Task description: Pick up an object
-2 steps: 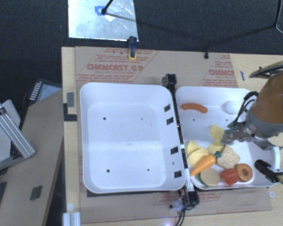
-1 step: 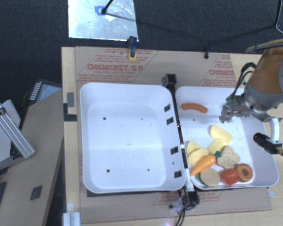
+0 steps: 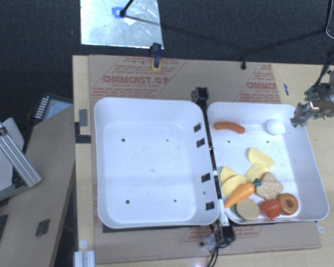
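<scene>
White egg [image 3: 275, 127], round, smooth, near claw [image 3: 301, 117]; sausage [image 3: 229, 127] left.

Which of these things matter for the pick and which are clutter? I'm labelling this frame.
Job:
gripper
right bin
sausage
white egg
carrot
tomato
doughnut
bread slice

Lying about:
left bin
silver sheet
yellow clamp
</scene>
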Robot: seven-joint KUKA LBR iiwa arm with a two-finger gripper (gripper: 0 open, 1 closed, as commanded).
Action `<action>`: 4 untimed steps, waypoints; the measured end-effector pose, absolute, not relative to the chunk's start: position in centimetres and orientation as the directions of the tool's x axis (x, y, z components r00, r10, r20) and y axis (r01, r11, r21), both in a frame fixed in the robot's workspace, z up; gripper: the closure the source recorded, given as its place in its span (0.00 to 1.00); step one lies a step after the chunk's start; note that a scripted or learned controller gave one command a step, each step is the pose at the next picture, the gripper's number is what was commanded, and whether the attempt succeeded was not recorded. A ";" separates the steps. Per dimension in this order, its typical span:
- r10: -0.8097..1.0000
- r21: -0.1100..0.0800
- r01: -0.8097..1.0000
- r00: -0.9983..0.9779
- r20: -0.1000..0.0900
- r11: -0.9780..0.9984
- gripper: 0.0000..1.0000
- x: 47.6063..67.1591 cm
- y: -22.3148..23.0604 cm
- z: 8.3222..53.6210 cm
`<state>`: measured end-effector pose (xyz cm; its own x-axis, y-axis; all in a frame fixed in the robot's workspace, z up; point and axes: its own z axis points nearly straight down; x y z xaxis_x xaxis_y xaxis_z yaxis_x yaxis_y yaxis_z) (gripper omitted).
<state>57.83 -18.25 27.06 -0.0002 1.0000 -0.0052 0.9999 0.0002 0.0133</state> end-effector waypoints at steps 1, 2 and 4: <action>1.000 0.018 1.000 -0.009 -0.004 0.009 1.00 60.1 -14.7 40.2; 1.000 0.014 1.000 -0.011 -0.001 0.011 1.00 65.5 -7.9 48.8; 1.000 0.001 1.000 -0.004 0.000 0.004 1.00 56.4 -7.8 52.2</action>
<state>56.37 -7.81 52.16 -0.0045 1.0000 0.0005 1.0000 0.0045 0.0014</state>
